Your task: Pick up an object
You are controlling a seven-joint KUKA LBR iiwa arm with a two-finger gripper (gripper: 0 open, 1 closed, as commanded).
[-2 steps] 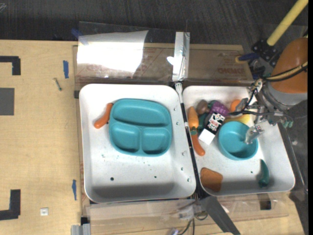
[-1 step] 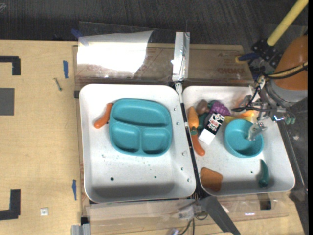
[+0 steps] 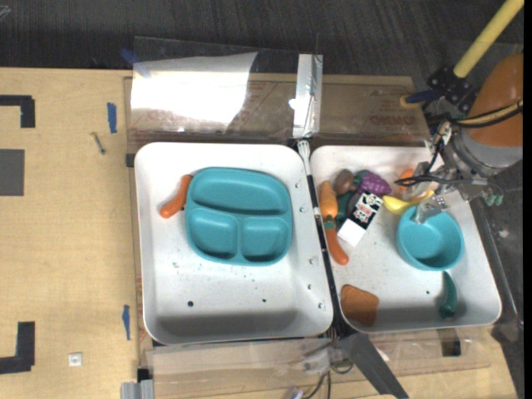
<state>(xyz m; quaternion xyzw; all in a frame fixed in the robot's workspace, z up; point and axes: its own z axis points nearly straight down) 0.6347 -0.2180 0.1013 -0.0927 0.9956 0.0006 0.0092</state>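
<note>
The pale wooden tabletop [image 3: 58, 248] carries two shallow white plastic bins set side by side, their inner rims touching along the middle. The left white bin [image 3: 158, 298] holds a large teal plastic plate with three compartments [image 3: 239, 214], lying flat near the bin's centre. Just beside the plate's upper left edge lies a small orange carrot-shaped toy [image 3: 174, 198], tilted, its lower end toward the bin's left wall.

The right white bin [image 3: 399, 306] holds the smaller clutter. The grey arm with an orange band [image 3: 499, 98] comes in at the upper right, and its pincer [image 3: 432, 209] hangs over the upper rim of a round teal plastic bowl [image 3: 430, 241] that sits in the right half of that bin. The fingertips are blurred against the bowl's rim, so I cannot tell how wide they stand or whether anything lies between them.

Near the bin's front wall lies a rounded orange-brown bread-like toy [image 3: 359, 303]. At the right front corner a dark green slender toy [image 3: 449, 295] lies along the wall. Against the left wall a long orange and brown carrot-like toy [image 3: 332, 221] runs front to back. Just beside it a black and white box-shaped packet [image 3: 362, 216] lies tilted. Above the packet sits a purple grape-like toy [image 3: 373, 181], with a small brown lump [image 3: 343, 179] to its left. Between the packet and the bowl lies a yellow banana-shaped toy [image 3: 401, 203], close to the pincer.
</note>
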